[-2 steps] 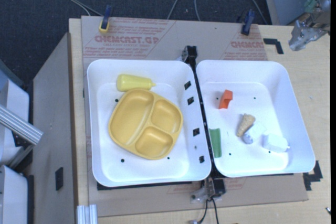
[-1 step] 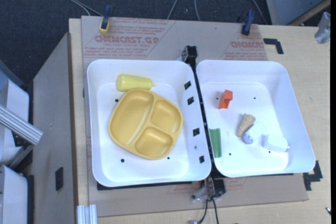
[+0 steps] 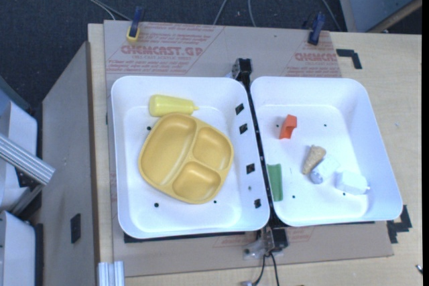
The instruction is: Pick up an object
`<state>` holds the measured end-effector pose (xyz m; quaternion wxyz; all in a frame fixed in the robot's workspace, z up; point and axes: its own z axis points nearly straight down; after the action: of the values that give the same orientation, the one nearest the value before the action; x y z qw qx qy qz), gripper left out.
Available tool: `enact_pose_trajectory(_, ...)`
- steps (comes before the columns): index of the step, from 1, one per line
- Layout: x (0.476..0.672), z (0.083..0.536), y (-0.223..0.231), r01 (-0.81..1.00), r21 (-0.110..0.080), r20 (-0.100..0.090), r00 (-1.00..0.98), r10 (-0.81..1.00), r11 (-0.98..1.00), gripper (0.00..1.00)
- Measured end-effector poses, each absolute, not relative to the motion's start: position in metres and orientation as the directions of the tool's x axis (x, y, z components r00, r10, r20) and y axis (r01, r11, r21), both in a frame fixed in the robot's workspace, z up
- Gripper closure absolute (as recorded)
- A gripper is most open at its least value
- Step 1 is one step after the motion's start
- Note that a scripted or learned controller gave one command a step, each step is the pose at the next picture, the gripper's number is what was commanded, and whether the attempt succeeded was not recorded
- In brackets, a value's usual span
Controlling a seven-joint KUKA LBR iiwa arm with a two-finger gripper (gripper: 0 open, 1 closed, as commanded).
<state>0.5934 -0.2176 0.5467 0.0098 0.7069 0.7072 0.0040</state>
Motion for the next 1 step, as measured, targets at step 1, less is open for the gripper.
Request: enact_pose_trajectory(1, 0.5949, 0.5484, -0.2166, 1.0, 0.007, -0.005, -0.002, 1.0, 0.002, 1.0)
